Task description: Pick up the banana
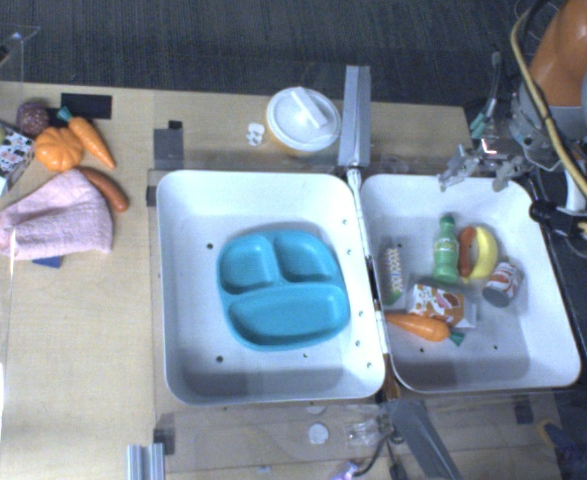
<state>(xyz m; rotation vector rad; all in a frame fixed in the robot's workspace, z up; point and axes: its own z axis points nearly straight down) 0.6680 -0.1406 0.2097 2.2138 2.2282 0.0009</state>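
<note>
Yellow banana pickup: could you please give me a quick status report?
Two-finger gripper above right bin's far rim, nothing between fingers. Yellow banana lying in right white bin. Red item and green bottle crowd its left side.

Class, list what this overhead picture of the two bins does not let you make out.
- Gripper, camera view: too small and tangled with cables to tell whether it is open.
- Banana: its left side hidden by the red item beside it.
- Can: label too small to read.
- Arm: cut off by the top right corner.
</note>
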